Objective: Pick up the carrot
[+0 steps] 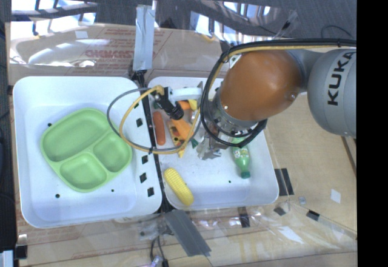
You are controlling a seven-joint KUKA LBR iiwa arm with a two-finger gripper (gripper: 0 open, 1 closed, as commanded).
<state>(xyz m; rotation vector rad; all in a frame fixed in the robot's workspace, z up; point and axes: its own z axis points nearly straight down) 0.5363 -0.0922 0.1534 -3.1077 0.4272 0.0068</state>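
Corn [179, 186] lies nearest us in the right bin [265, 184]. We locate the carrot [159, 127] at that bin's left wall, not lifted. We cannot tell the gripper [209, 149] opening; it hangs near the bin's middle, grasp pending.

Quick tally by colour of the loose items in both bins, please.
Green: 2, divided plate in the left bin and bottle in the right
Yellow: 1, corn cob
Orange: 2, carrot and a small orange piece
Total: 5
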